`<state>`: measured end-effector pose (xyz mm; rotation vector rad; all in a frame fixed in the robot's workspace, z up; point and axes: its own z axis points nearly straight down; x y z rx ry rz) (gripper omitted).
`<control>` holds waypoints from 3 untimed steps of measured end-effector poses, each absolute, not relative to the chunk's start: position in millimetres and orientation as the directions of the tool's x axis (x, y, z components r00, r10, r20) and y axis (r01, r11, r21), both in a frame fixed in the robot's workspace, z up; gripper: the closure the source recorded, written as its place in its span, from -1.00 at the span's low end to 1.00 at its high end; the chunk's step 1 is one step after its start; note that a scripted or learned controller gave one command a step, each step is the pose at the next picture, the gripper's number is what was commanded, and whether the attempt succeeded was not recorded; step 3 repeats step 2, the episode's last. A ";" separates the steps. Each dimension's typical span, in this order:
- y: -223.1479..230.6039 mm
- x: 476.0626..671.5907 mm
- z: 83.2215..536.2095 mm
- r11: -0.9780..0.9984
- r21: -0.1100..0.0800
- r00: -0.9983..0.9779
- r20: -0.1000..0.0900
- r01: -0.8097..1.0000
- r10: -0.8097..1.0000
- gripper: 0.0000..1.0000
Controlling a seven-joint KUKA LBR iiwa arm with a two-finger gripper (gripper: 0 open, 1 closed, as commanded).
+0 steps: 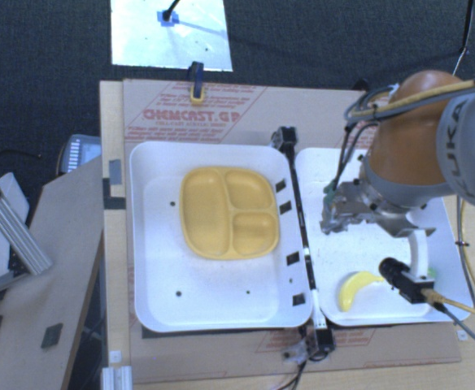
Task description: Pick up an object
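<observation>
The arm (433,145) hides much of the right bin (335,299); whether the pincer (335,214) is open, I cannot tell. A curved yellow banana (356,288) lies below.

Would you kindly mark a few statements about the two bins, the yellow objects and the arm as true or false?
1. The yellow divided plate lies in the left bin. True.
2. The banana lies on the plate. False: it lies in the right bin, near its front edge.
3. The arm reaches over the right bin. True.
4. The plate has two compartments. False: it has three.
</observation>
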<state>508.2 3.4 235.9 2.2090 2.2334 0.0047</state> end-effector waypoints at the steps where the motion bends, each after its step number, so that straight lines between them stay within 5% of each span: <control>1: 58.4 508.9 236.9 0.009 0.002 -0.009 0.001 1.000 1.000 1.00; 2: 109.1 533.6 229.6 0.009 0.003 -0.009 0.001 1.000 1.000 1.00; 3: 109.1 533.6 229.6 0.009 0.003 -0.009 0.001 1.000 1.000 1.00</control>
